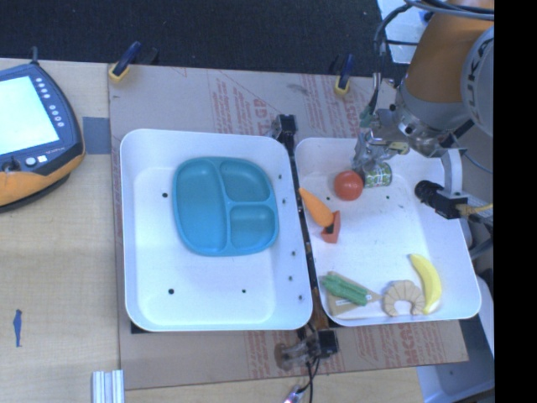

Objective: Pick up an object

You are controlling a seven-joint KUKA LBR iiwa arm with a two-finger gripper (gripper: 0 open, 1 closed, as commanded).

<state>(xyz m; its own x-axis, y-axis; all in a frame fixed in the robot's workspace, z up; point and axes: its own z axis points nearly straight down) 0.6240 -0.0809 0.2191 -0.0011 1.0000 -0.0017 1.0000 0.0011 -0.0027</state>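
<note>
A handheld control pendant (33, 133) with a pale screen and orange casing lay at the far left of the wooden bench. Next came the left white bin (143, 225), holding a blue divided plate (225, 206) with three compartments. Beside it, the right white bin (369, 250) held several toy foods. An orange carrot (317, 209) lay near its left wall, touching a small red piece (332, 227). A red tomato (348, 185) sat toward the back of that bin. Along the front edge lay a green vegetable (346, 288), then a tan croissant (404, 296), then a yellow banana (427, 280). The grey arm's gripper (374, 164) reached down at the back of the right bin, just beside the tomato, over a small greenish object (378, 176). I could not tell its grip.
</note>
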